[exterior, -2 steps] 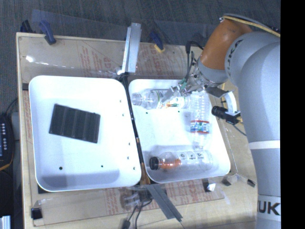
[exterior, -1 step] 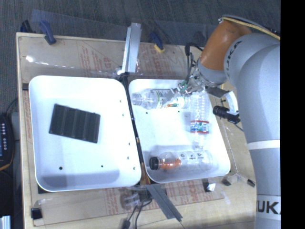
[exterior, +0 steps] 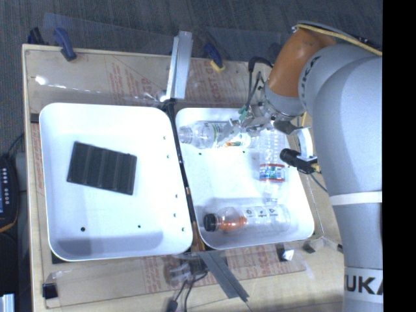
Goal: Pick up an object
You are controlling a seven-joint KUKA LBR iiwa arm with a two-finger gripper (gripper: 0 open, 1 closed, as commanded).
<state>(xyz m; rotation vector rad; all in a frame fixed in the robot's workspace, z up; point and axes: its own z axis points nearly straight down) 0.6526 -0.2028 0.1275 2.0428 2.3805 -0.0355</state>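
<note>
"UKA" read in dark letters on the arm's [exterior: 351,142] grey base at the desk's near right corner. Arm bent over the right bin's [exterior: 218,242] far right corner, orange band up. Jaws [exterior: 250,119] low over a clear bottle [exterior: 201,134] at the far wall; opening could not be told. Bottle with red-blue label [exterior: 271,168], writing unreadable, along right wall. Orange-tinted bottle [exterior: 244,220] at near wall. Dark ribbed pad [exterior: 102,168] in left bin [exterior: 97,252].

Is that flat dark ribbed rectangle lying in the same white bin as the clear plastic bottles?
No, the flat dark ribbed rectangle lies alone in the left white bin, while the clear plastic bottles lie in the right white bin.
</note>
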